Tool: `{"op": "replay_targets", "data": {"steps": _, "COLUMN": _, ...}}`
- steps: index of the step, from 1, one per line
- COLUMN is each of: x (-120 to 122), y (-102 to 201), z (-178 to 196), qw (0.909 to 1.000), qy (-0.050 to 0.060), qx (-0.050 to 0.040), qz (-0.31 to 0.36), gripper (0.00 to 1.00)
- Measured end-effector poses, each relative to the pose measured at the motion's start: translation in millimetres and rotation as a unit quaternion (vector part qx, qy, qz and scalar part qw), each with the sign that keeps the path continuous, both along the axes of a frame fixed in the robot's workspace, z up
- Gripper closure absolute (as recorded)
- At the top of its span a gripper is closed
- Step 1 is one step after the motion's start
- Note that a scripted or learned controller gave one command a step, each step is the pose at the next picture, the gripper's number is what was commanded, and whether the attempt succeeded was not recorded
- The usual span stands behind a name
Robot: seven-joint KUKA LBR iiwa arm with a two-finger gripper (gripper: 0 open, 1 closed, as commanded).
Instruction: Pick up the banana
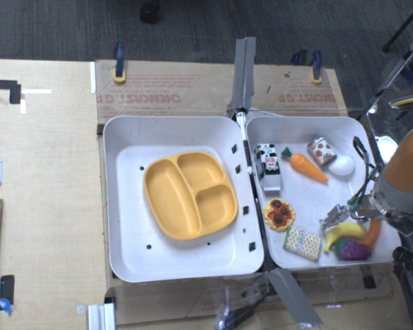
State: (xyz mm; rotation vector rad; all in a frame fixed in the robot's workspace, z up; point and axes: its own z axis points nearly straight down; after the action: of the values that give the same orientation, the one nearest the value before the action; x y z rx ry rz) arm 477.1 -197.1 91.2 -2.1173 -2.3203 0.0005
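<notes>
Bench: pale wood (41, 184) on the left, brown cardboard (172, 91) under the two bins, held by two blue clamps (118, 64) at the far edge.
Room: dark carpet (193, 12) beyond the bench, with a black wheel (149, 11) standing on it.
Divider: a grey bar (244, 74) runs down between the bins.
Left bin: white and shallow (124, 239), holding a yellow plate (191, 194) with three compartments.
Right bin: white and shallow (299, 136), holding all the small things.
Far half of the right bin: a black-and-white carton (268, 166) by the divider, a carrot (305, 166), a small patterned packet (321, 152) and a white egg (342, 165).
Near half of the right bin: a round tart (279, 214) and a speckled cracker (302, 243).
Banana: yellow (344, 234), in the near right corner of the right bin, touching purple grapes (353, 250) on its near side and an orange-red piece (372, 231) on its right.
My arm: it enters from the right, orange band (406, 170) above the wrist.
My gripper: low over the near right corner (339, 215), fingers parted, tips just beside the banana's far end; nothing sits between them.
Crowding: grapes, the orange-red piece and the bin wall hem the banana in.
</notes>
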Motion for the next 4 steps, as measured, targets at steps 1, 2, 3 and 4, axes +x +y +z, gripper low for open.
{"op": "replay_targets", "data": {"steps": 1, "x": 0.5, "y": -4.8, "z": 0.4, "qw": 0.9999, "qy": 0.0, "qx": -0.0003, "qz": 0.013, "gripper": 0.0}}
{"op": "replay_targets", "data": {"steps": 2, "x": 0.5, "y": 18.2, "z": 0.2, "qw": 0.9932, "qy": 0.0, "qx": 0.0005, "qz": 0.117, "gripper": 0.0}}
{"op": "replay_targets", "data": {"steps": 3, "x": 2.9, "y": 5.5, "z": -0.1, "qw": 0.9842, "qy": 0.001, "qx": 0.0003, "qz": -0.177, "gripper": 0.0}}
{"op": "replay_targets", "data": {"steps": 4, "x": 0.1, "y": 17.7, "z": -0.6, "qw": 0.9955, "qy": 0.002, "qx": 0.0004, "qz": -0.095, "gripper": 0.0}}
